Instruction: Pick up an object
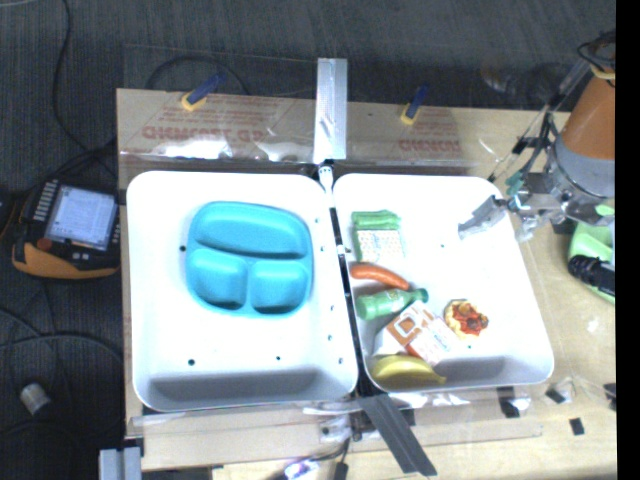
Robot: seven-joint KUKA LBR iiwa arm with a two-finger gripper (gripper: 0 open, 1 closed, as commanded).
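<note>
Bins of smooth white plastic: left bin (160, 358) bears a glossy blue three-compartment tray (248, 256); right bin (520, 308) holds a green carton (377, 234), green bottle (388, 301), carrot (378, 274), banana (403, 370). Gripper (497, 214) hovers above its far corner, fingers spread, nothing between; labels unreadable

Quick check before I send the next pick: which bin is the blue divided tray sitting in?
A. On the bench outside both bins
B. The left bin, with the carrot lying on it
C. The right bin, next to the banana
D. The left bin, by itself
D: the blue divided tray lies in the left bin with nothing else on it, while the carrot and banana lie in the right bin.
</note>
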